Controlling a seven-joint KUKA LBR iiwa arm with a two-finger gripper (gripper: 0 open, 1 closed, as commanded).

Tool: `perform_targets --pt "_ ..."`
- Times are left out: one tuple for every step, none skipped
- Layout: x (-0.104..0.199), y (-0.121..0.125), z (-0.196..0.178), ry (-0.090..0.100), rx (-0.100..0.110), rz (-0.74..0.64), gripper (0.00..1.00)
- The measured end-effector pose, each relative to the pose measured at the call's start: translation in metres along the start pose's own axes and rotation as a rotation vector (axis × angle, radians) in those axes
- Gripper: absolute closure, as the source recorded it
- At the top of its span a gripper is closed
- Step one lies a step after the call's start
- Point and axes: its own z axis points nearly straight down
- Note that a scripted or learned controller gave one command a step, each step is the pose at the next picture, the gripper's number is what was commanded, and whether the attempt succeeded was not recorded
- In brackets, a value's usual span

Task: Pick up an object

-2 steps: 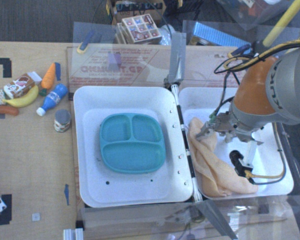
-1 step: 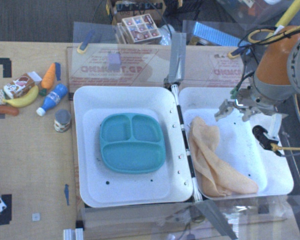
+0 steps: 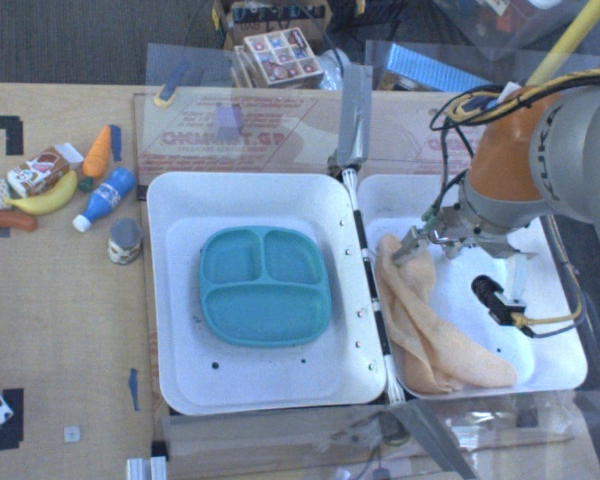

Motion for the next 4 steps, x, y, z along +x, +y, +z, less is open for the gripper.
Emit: perform_targets --pt "-0.043 -0.063 0.000 -0.003 -0.002 -0.035 0.00" --pt "0.010 -0.037 0.000 -0.004 -0.008 -0.233 0.00" --pt "0.009 -0.036 -0.012 -0.003 -0.013 -0.228 1.00" --pt "0.053 0.003 -0.116 0.001 0.004 -0.277 1.00"
